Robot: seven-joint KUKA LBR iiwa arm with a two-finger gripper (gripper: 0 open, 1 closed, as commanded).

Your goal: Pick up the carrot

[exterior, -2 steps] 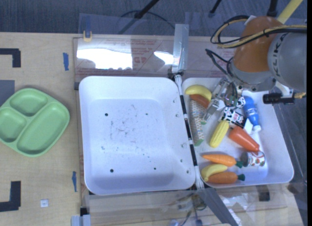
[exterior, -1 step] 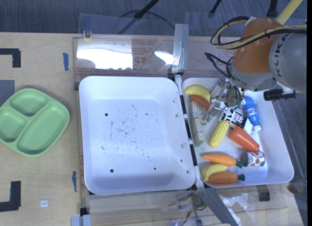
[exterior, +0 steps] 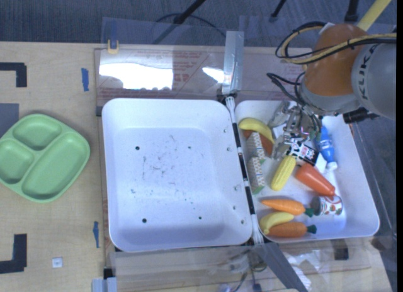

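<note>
Hovering low over the far end of the right bin (exterior: 368, 221), the tool (exterior: 295, 130) is seen as a tangle of metal and cable; whether it is wide or narrow cannot be told, and nothing can be made out held in it. Just beneath and nearward of the tool, a corn cob (exterior: 283, 171) is seen, with a banana (exterior: 255, 127) just to one side of the tool and a blue-and-white bottle (exterior: 325, 149) to the other. A little further nearward from the tool, beyond the corn, a fat orange cone-shaped piece (exterior: 315, 180) is found. Further still, well apart from the tool, the carrot (exterior: 285, 206) is seen lying flat, slim and orange with a green stub at one end. A second similar carrot (exterior: 291, 229) lies beyond it, beside a yellow piece (exterior: 275, 219), close to the bin's near wall.

The carrot is judged to be a light, stiff, smooth plastic toy, likely to slip or roll. It is best taken across the thick middle, with the grip set square to its length.

The arm (exterior: 340, 64) is bent in from the right, its orange band above the wrist, the wrist pointed steeply down. The left bin (exterior: 119, 117) and a green divided plate (exterior: 44, 157) on the worktop (exterior: 50, 64) lie farthest from the tool.
</note>
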